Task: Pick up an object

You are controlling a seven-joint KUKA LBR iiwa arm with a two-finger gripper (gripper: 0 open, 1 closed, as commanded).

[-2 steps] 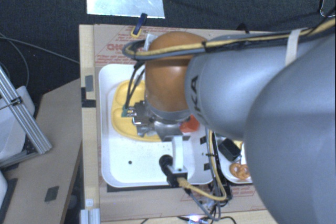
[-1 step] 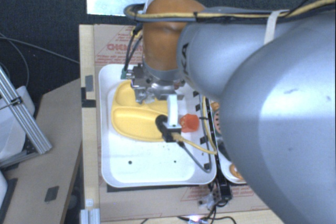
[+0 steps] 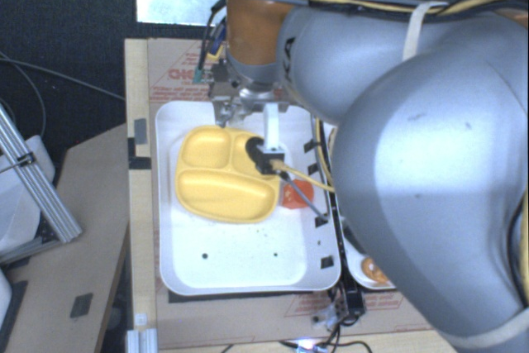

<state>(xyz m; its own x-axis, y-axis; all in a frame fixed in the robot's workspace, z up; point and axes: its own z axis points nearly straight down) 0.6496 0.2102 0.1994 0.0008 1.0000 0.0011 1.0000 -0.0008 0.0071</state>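
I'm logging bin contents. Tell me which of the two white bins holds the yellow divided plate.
The left bin holds the yellow plate. The right bin sits mostly hidden under the arm; the plate is not in its visible corner.

The arm (image 3: 413,95) is grey, with an orange band (image 3: 264,4) above the wrist. The left bin (image 3: 240,269) is white — a few dark specks dot its floor. In it lies a pale yellow divided tray (image 3: 219,182), plain and unpatterned, and beside that a small orange-red object (image 3: 296,194) at the bin's right wall. The bench (image 3: 83,244) is tan — its cardboard liner (image 3: 178,74) bears red print.
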